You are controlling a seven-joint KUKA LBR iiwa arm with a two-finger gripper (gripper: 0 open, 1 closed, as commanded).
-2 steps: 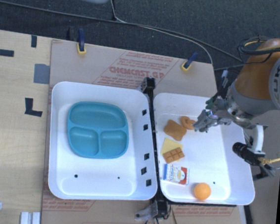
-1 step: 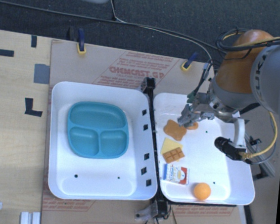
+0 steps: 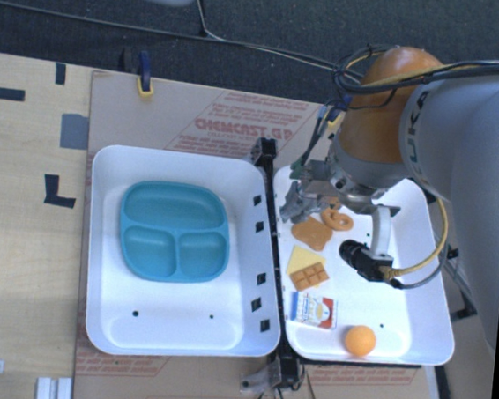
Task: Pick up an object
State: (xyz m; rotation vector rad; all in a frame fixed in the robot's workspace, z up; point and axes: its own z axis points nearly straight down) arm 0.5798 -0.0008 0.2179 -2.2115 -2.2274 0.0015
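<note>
Worktop (image 3: 17,214): one, pale wood, with several dark tape marks along the left side of the frame. On it lies one brown board (image 3: 222,120) printed in red; "CHEMCAST" can be read, the rest is too small to make out. One yellow-and-blue clamp (image 3: 144,75) sits at the board's upper left corner.

Bins: two, shallow, white, side by side, touching along a dark centre seam.
- Left bin (image 3: 96,311), centre-left of the frame: holds one blue divided tray (image 3: 173,230) with three compartments, lying flat.
- Right bin (image 3: 420,345), centre-right of the frame: holds five loose items.

Items in the right bin, counted:
- One pretzel-shaped piece (image 3: 337,219), tan, near the upper middle of the bin.
- One orange-brown flat piece (image 3: 311,233), just below and left of the pretzel-shaped piece, apparently touching it.
- One yellow wedge (image 3: 306,268), cheese-like with a grid pattern, below the flat piece.
- One small carton (image 3: 312,311), white with red and blue print, lying flat below the wedge; its lettering is unreadable.
- One orange ball (image 3: 360,340), lower right of the carton, apart from it.

Arm: one, grey with an orange band, entering from the upper right of the frame. Its tool (image 3: 295,201) is low over the upper left part of the right bin, just beside the orange-brown flat piece. Whether the tool is parted or closed cannot be told. One black cylindrical fitting (image 3: 363,259) with a cable hangs beside it.
</note>
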